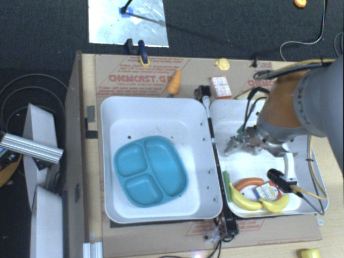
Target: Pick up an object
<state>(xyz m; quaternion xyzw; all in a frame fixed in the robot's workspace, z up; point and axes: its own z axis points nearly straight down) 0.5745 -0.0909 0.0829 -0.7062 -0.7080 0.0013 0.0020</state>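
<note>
The arm (301,104) bends down into the right bin (231,112); its gripper (242,142) hangs above bananas (260,202), grip state unclear.

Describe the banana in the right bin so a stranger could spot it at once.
Start with the two white bins; take the right bin, the one under the grey and orange arm, not the left bin holding the blue divided plate. Look at its near edge, where small items cluster. The banana is the curved, bright yellow piece lying in front of the red sausage.
</note>
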